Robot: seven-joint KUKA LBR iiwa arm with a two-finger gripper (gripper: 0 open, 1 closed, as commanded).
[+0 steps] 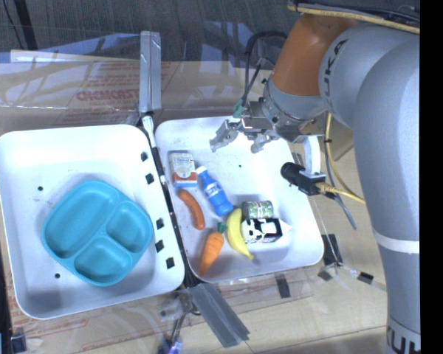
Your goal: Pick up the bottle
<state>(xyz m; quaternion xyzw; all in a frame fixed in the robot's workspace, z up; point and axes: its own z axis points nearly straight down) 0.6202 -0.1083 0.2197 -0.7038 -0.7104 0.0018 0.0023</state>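
The bottle (214,192) is small and blue with a white cap. It lies on its side in the middle of the right bin (199,134), cap toward the back. My gripper (237,139) hangs over the back of that bin, up and to the right of the bottle and apart from it. Its two fingers are spread, with nothing between them.
Around the bottle lie a small labelled packet (181,165), a sausage (192,207), a carrot (211,248), a banana (238,235) and a black-and-white carton (261,227). The left bin (29,153) holds a blue divided plate (97,231). A metal post (149,72) stands between the bins.
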